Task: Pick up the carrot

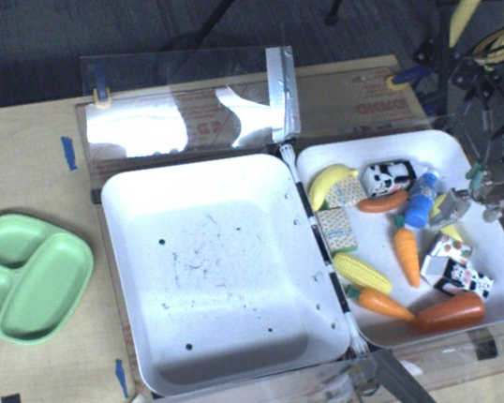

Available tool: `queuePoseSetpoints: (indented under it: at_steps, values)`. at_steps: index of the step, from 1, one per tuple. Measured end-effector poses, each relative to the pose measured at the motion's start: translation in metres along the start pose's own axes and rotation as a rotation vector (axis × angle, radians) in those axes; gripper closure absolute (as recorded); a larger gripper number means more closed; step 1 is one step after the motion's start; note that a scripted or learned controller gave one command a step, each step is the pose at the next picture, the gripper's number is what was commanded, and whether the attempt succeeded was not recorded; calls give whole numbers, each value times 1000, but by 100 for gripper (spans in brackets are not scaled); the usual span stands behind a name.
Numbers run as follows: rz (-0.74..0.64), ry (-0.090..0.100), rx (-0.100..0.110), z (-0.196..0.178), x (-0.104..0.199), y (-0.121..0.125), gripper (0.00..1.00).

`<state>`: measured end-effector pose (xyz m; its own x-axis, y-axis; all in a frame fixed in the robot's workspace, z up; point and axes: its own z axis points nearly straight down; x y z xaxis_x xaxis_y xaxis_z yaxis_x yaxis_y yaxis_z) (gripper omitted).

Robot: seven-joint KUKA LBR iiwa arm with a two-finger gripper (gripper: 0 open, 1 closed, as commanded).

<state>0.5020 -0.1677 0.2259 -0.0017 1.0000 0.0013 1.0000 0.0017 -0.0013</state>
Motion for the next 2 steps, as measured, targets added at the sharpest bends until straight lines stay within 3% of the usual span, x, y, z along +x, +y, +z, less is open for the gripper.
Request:
queuePoseSetpoints:
  at_steps: [1, 2]
  values:
    - [-269, -2, -3, 120, 29, 11, 0]
    - [-266, -3, -7, 110, 28, 12, 100]
